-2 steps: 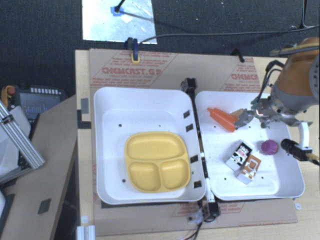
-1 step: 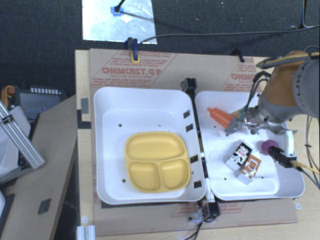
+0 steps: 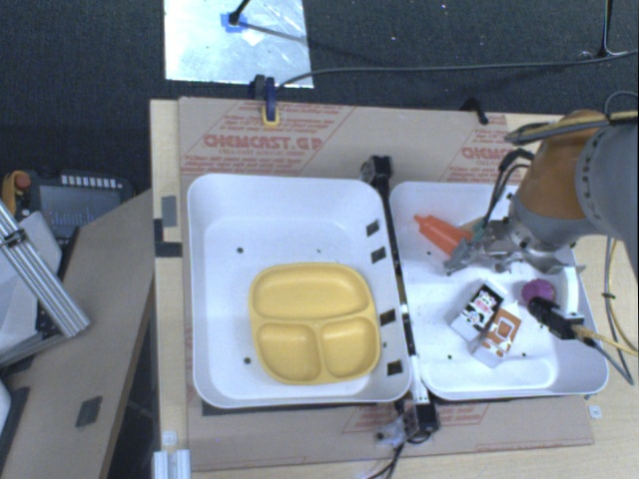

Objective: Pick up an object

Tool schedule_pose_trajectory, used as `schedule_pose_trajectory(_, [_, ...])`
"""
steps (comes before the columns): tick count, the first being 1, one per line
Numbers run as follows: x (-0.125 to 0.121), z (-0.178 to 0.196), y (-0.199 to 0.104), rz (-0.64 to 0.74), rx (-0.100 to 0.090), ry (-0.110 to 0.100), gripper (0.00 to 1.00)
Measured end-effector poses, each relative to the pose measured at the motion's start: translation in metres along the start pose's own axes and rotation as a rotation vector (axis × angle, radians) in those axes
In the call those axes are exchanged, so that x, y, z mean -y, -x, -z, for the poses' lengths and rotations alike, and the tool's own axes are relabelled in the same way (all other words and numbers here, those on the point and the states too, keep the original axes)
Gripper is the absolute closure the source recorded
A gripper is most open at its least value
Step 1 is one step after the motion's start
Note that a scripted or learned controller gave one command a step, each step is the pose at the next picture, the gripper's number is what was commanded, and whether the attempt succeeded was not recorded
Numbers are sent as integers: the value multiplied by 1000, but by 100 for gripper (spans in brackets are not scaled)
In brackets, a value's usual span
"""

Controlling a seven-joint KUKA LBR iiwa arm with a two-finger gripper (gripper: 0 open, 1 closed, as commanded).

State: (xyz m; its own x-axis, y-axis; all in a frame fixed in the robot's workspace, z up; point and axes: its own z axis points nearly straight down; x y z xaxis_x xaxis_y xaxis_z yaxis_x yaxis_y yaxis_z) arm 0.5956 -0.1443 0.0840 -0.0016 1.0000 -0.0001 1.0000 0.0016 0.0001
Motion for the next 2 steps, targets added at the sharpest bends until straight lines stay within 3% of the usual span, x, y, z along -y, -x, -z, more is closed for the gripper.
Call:
schedule_pose_trajectory(1, [-1,12,0,-1,1,4,100])
schedule_pose_trajectory(2, [-6,58,7,0,1,6,100])
